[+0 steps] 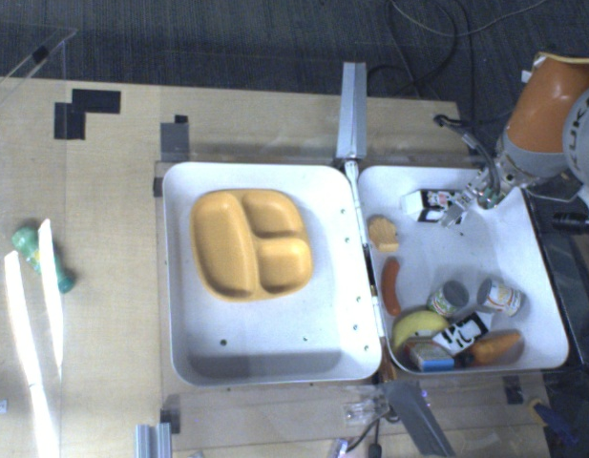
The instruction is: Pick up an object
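My gripper point(459, 207) hangs low over the back of the right bin point(542, 284), at the end of the grey arm with the orange band point(552, 103). Just left of it lies a small white and black packet point(423, 201); whether they touch is unclear. Further forward in this bin are a tan piece point(382, 232), a red sausage point(390, 284), a yellow fruit point(418, 326), two small cans point(452, 297) point(501, 298), a black and white card point(464, 332), an orange item point(494, 345) and a small box point(431, 356).
The left bin point(265, 356) holds a yellow divided tray point(251, 241). A metal divider post point(351, 113) stands between the bins at the back. On the bench's left lie a green object point(36, 254) and white strips point(27, 342). Cables point(437, 12) trail behind.
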Controlling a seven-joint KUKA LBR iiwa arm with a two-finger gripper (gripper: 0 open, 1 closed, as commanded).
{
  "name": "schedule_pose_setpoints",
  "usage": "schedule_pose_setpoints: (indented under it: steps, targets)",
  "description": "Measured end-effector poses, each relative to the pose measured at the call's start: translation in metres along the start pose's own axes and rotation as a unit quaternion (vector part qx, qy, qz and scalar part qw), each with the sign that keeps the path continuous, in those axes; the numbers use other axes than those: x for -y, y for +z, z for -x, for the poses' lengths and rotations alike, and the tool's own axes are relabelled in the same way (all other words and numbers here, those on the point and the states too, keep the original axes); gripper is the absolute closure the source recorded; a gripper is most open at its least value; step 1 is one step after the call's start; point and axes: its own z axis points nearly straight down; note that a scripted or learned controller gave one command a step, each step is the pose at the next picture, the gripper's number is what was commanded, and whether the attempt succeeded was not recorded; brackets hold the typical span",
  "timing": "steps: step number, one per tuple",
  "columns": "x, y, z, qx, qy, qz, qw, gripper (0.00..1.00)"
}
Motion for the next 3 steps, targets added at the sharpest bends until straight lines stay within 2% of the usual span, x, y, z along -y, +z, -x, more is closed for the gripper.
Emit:
schedule_pose_setpoints:
  steps: [1,2,3]
  targets:
    - [0.001,0.001,-0.001,-0.004,0.000,-0.002,1.0000,0.00]
    - [0.039,-0.009,-0.034,-0.001,0.088,0.002,0.9961,0.00]
    - [-0.025,-0.011,-0.023,-0.002,0.042,0.001,0.9991,0.00]
